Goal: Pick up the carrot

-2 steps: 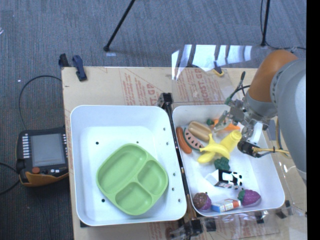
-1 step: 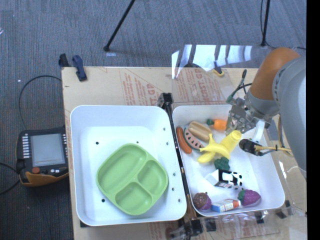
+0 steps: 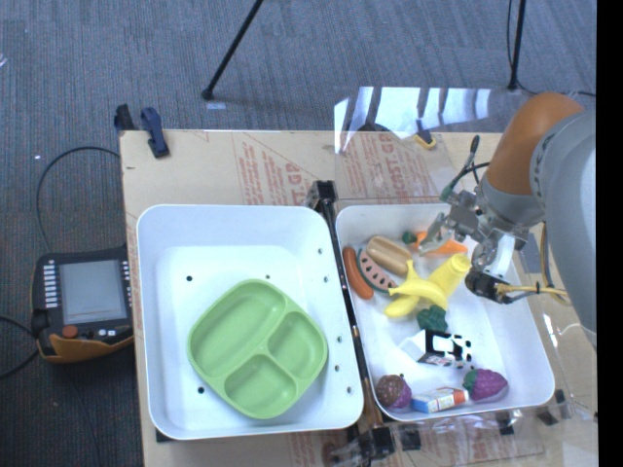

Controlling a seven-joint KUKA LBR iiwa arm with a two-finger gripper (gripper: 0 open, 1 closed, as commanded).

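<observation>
Claw [image 3: 450, 230] hung over far part of right bin [image 3: 540, 358]; could not tell its state. Carrot [image 3: 447, 247] lay just beneath it, beside banana [image 3: 428, 285] and hot dog [image 3: 383, 259]. Green plate [image 3: 257, 347] sat in left bin [image 3: 165, 261]. Bins rested on brown cardboard-topped bench [image 3: 243, 163]. Grey carpet [image 3: 97, 47] around; handheld controller [image 3: 83, 303] on floor left, tripod legs [image 3: 238, 42] far.

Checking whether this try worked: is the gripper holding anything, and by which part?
It cannot be told. The gripper sits right at the carrot in the right bin, but the arm hides any hold.
</observation>
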